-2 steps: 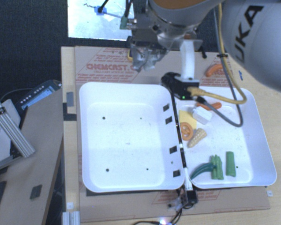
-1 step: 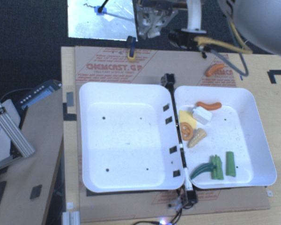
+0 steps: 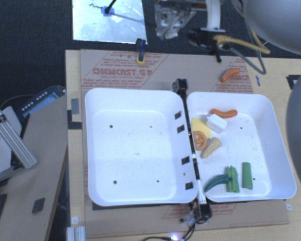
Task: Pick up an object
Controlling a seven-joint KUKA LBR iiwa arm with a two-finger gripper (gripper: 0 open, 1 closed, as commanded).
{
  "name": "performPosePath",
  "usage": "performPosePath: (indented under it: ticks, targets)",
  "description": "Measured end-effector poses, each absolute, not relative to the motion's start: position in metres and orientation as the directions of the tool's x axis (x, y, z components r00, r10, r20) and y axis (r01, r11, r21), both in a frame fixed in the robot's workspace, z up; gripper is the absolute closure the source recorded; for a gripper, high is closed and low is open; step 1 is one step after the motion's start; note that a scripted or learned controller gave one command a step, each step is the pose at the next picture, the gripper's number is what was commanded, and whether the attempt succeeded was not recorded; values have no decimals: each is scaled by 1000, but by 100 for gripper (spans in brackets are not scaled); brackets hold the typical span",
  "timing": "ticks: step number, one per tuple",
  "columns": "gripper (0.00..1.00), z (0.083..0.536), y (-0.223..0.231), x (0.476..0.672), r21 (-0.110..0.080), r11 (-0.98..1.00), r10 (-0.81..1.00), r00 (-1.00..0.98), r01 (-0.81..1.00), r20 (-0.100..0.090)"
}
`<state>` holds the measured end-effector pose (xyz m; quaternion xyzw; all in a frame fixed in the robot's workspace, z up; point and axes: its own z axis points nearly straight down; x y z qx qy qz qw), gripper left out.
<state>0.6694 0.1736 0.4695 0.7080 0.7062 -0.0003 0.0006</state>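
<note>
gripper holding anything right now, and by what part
Nothing is held: the gripper hangs above the bench, beyond the bins, with nothing between its fingers.

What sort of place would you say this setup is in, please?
Probably a robotics lab: a robot arm hangs over two white bins, with toy food in the right one, on a taped bench.

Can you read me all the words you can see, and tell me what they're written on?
"CHEMCAST GP", in red print on the tan protective sheet lying under the two shallow white bins.
More red print shows on that sheet beside the bins and below them, but it is too small and partly hidden to read.
</note>
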Motion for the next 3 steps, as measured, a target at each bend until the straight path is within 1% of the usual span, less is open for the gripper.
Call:
performPosePath:
  ticks: [1, 2, 3]
  targets:
    - [100, 451, 238, 629, -2, 9, 1000, -9, 1000, 2]
    - [100, 456, 233, 670, 4, 1, 1000, -1, 1000, 0]
    - [100, 448, 208, 669, 0, 0, 1000, 0, 1000, 0]
